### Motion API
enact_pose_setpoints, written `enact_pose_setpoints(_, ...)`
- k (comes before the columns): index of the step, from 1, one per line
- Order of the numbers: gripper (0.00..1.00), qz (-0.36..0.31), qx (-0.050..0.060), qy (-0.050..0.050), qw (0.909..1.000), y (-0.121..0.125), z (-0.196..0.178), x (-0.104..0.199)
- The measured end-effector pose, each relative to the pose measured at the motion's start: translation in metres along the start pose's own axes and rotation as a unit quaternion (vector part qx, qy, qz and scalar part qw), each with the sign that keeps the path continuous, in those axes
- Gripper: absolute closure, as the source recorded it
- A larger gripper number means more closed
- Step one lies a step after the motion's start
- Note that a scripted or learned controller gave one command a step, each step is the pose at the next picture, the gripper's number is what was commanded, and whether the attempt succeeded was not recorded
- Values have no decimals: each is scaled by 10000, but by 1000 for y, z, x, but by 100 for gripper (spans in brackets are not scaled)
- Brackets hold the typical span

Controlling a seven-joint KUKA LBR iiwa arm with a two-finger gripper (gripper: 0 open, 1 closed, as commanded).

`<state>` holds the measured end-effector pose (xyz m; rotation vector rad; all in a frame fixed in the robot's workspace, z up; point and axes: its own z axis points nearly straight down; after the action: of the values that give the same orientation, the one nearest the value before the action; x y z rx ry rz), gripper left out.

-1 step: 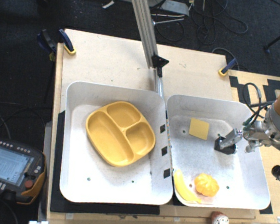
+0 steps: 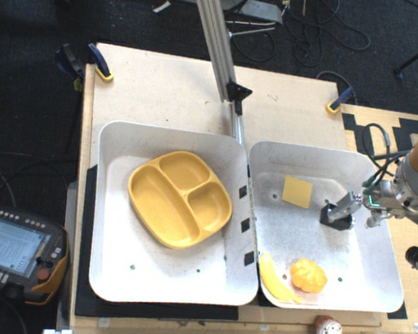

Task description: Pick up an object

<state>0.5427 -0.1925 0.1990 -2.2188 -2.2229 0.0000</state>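
The gripper (image 2: 375, 202) hangs over the right side of the right bin (image 2: 386, 260). It is small and blurry here, so I cannot tell if it is spread wide or pressed together, and nothing seems to be in it. The closest thing to the gripper is the flat yellow square (image 2: 297, 191). It lies near the gripper, on the side toward the yellow tray (image 2: 181, 198). The round orange lump (image 2: 308, 276) and the banana (image 2: 274, 280) lie farther from the gripper, toward the front of the bin.

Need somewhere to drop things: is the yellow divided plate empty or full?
Empty: all three compartments of the yellow divided plate show bare floor.
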Motion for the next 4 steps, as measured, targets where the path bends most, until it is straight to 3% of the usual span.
enact_pose_setpoints(2, 0, 9, 26, 5, 10000, -3, 98, 5)
enact_pose_setpoints(3, 100, 7, -6, -5, 10000, -1, 84, 5)
enact_pose_setpoints(4, 100, -6, -29, -10, 10000, -4, 28, 14)
